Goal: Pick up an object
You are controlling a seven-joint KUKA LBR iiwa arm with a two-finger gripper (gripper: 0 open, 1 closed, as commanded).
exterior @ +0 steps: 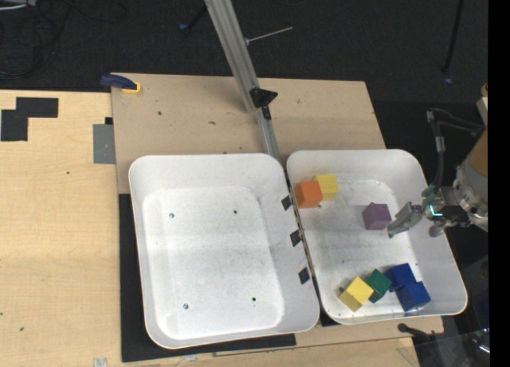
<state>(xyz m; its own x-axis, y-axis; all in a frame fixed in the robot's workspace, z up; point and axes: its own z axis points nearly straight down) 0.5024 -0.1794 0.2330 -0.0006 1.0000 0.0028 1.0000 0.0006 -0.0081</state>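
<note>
The right bin (362, 155) holds several cubes. An orange cube (308, 193) and a yellow cube (326, 185) touch near the bin's left wall. Alone in the middle sits a purple cube (376, 216). Along the front lie another yellow cube (355, 294), a green cube (378, 284) and two blue cubes (401, 275) (413, 296), packed together. My gripper (418, 222) hangs over the bin's right side, just right of the purple cube. It looks open, with nothing between its fingers; the left finger (400, 221) is close to the purple cube but apart from it.
The left bin (209, 168) lies beside the right one, with black clips (295, 237) along the shared wall. A slanted aluminium bar (236, 48) rises behind the bins. A blue and yellow clamp (120, 83) sits at the board's far left corner.
</note>
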